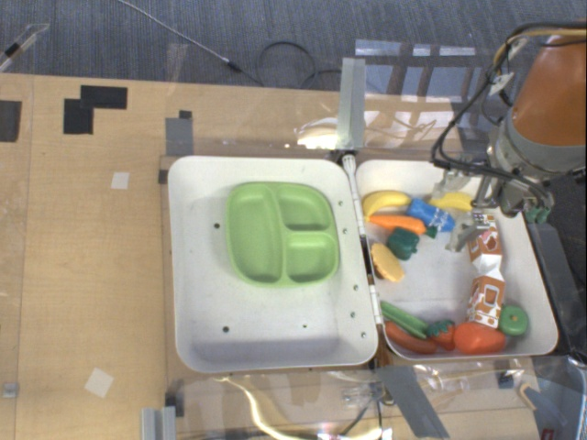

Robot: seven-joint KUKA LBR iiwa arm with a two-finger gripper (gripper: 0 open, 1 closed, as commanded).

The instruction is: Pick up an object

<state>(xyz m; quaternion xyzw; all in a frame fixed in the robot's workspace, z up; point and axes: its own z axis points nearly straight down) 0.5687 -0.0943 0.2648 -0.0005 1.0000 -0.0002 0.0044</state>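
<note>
The toys lay crowded in the right bin (541, 273), and the likeliest target was the small carton (484, 246) near its far right side, white with orange print, lying just under the gripper (472, 230). A second carton (486, 301) lay just below it, with a green round piece (514, 320) and an orange-red tomato-like toy (477, 338) at the near right corner. Further left in the same bin sat a yellow banana (385, 200), a carrot (396, 221), a blue block (429, 214), a dark green piece (402, 243) and a pale yellow piece (387, 263), while a green pod (405, 320) and a red pepper (410, 339) lay along the near edge. The gripper hung low over the first carton, but whether the jaws stood apart or together could not be told, nor whether anything sat between them. To do the step well, it would seem wise to centre the jaws across the carton's narrow width, descend straight, and close only once both sides were bracketed, since the neighbouring carton touched or nearly touched it and could be nudged. The left bin (197, 273) held a green divided tray (282, 232), well apart from the work, both bins resting on the desk (83, 273).
</note>
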